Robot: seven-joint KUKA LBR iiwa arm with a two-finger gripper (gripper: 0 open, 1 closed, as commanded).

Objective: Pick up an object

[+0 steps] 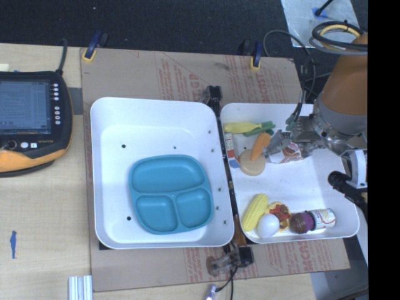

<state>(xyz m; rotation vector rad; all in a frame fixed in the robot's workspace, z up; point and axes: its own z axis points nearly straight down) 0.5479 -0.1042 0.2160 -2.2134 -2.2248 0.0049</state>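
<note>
Orange against white, a toy carrot (260,145) lies in the upper half of the right-hand bin (312,186), its long axis slanting from upper right down to lower left, where its blunt end meets a pale round disc (251,166). The gripper (289,144) sits just to the carrot's right, low over the bin floor, so the nearest pick appears to lie a short way to the left of the tool; whether the gripper is apart or together cannot be told at this angle, and nothing is seen held in it. A yellow-and-green piece (248,128) rests just above the carrot. Well apart, along the bin's near edge, lie a corn cob (254,211), a white egg (268,225) and a small bottle (312,220). A blue divided plate (170,192) occupies the left bin (112,142).
</note>
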